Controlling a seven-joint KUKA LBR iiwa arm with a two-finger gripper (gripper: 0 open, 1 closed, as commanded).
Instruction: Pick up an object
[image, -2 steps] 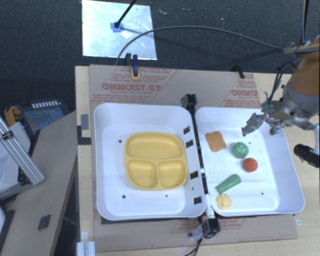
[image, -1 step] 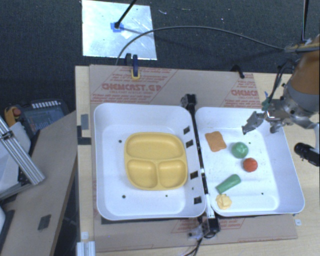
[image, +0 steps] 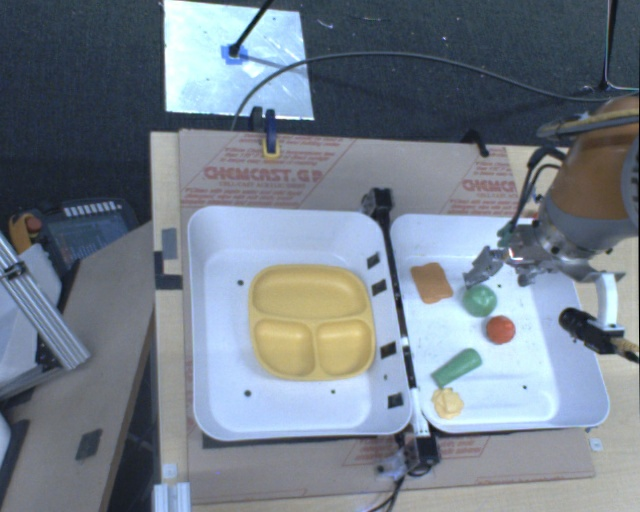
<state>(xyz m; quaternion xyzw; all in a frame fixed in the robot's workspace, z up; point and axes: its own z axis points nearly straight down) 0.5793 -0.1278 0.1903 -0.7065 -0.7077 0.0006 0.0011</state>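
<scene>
- The bench (image: 330, 160) is a big brown board, and it holds two white bins side by side.
- The left bin (image: 215, 300) is white and shallow. One yellow tray (image: 310, 320) lies in its middle. The tray has three parts: one long part at the top and two small parts below.
- The right bin (image: 560, 385) is white too, and five small toy foods lie in it.
- The grey arm (image: 600, 165) with its orange band comes in from the right, above the top right part of the right bin.
- The gripper (image: 490, 265) sits at the end of the arm, low over the right bin. It is too small and dark to tell if it is open or closed.
- There is one orange flat piece (image: 432, 282), like a slice of bread. It lies just to the left of the gripper.
- There is one long green piece (image: 456, 366), like a little cucumber. It lies tilted, well below the gripper.
- There is one round green ball (image: 480, 298). It lies just under the gripper, very near its tip. It is not clear if they touch.
- There is one round red ball (image: 501, 329), like a tomato. It lies just below the green ball.
- There is one small yellow lump (image: 448, 402). It lies near the front edge of the right bin, far from the gripper.
</scene>
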